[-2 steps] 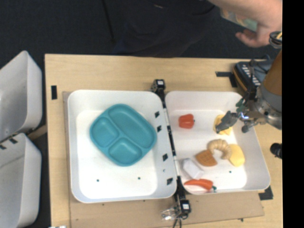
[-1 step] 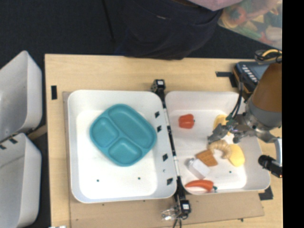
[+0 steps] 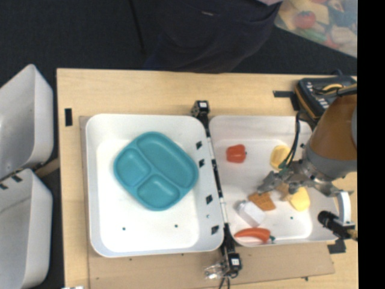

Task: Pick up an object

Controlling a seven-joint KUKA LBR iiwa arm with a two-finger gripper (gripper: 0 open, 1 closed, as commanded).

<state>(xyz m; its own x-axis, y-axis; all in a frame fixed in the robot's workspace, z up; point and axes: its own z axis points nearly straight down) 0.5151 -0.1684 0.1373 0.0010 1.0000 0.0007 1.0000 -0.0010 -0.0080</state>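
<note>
Lowest in view, an orange-red flat item (image 3: 252,236) lies against the near wall of the right bin (image 3: 258,125), with a small white piece (image 3: 246,210) just behind it. Next up, an orange-brown block (image 3: 263,201) sits on the bin floor, right at my pincer (image 3: 269,185). My pincer tips are down over that block, dark and blurred; can't tell if they're spread or clenched, can't tell if anything is gripped. Yellow lump (image 3: 299,200) just right of the block, partly under my wrist. Second yellow piece (image 3: 278,156) further back, near my cable. Red chunk (image 3: 236,153), rounded, sits apart toward the divider side, well clear of my pincer.

My arm comes in from the right, orange band (image 3: 335,131) above the wrist, grey below.

Left bin (image 3: 102,233) holds a teal divided plate (image 3: 156,170), three compartments, tilted diagonally, roughly centred.

Both bins white, shallow, side by side, black clips along the shared wall. Bench (image 3: 132,92) is pale wood. Black-and-yellow device (image 3: 319,95) on the bench's far right corner. White boxes (image 3: 21,161) off the left. Dark floor beyond, patterned cloth (image 3: 319,14) top right.
</note>
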